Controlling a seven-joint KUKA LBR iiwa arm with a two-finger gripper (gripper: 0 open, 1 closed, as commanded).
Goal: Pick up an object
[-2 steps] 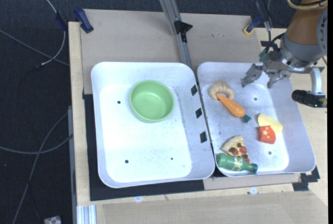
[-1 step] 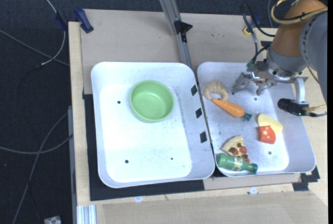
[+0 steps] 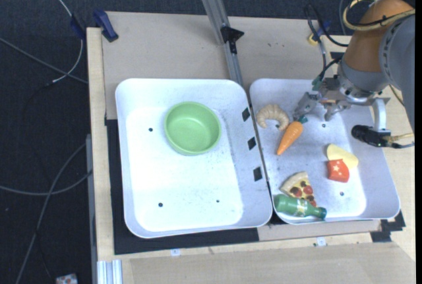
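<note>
the left bin (image 3: 142, 210) held 1 green bowl (image 3: 192, 127), well apart from the arm and with bare floor all round it. in the right bin (image 3: 389, 194), going across, a croissant (image 3: 273, 115) lay near the upper left wall, and just beside it the carrot (image 3: 289, 136) lay on a slant, its long axis running from its tip at lower left up to its green top at upper right. lower down sat a pizza slice (image 3: 298, 185) and a green bottle (image 3: 300, 207) against the near wall, then a yellow wedge (image 3: 342, 155) touching a red piece (image 3: 337, 170). the gripper (image 3: 318, 103) hung just up and right of the carrot's top, the nearest thing to it. whether its claw stood wide or narrow could not be told. nothing was seen held. judged from this, a short move down-left would meet the carrot, with the croissant crowding 1 side and open floor on the other.
</note>
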